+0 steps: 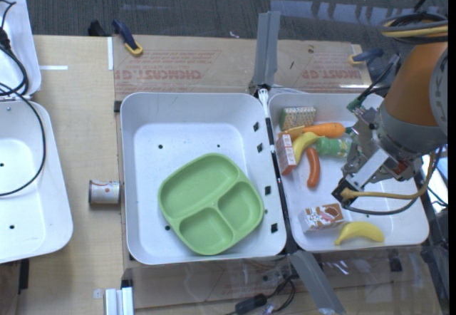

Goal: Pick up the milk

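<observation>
The milk (324, 217) is a small white and red-brown carton lying on its side near the front of the right bin (399, 231). My gripper (355, 158) hangs over the right half of that bin, behind and to the right of the carton and apart from it. It is close to the green item (332, 147). Nothing shows in its grasp.
The right bin also holds a red box (286, 153), a carrot (325, 130), two bananas (305, 142) (360, 233), an orange-red sausage (313, 168) and a tan block (298, 117). A green divided plate (211, 203) lies in the left bin (142, 164). A small can (105, 192) rests on the bench to the left.
</observation>
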Controlling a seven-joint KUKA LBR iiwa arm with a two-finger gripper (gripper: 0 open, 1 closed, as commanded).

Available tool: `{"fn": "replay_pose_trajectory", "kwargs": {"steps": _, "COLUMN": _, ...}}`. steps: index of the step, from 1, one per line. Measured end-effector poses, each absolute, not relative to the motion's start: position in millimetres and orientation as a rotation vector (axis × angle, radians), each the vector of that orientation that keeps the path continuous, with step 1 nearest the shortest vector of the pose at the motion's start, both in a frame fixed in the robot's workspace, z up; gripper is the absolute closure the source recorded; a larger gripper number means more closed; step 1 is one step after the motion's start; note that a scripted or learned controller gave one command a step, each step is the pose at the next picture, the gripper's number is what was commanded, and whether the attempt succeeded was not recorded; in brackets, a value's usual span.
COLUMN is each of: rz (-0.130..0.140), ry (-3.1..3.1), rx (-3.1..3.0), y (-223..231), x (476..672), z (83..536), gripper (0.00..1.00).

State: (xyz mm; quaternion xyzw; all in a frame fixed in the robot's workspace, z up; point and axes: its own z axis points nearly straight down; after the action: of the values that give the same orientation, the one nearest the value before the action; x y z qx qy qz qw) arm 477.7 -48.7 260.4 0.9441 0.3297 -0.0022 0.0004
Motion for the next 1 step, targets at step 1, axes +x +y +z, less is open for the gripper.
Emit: {"fn": "replay_pose_trajectory", "kwargs": {"steps": 1, "rz": -0.011, "ry": 1.098, "rx": 2.945, "y": -9.3, "x": 476.8, "z": 217.4, "gripper": 1.00}}
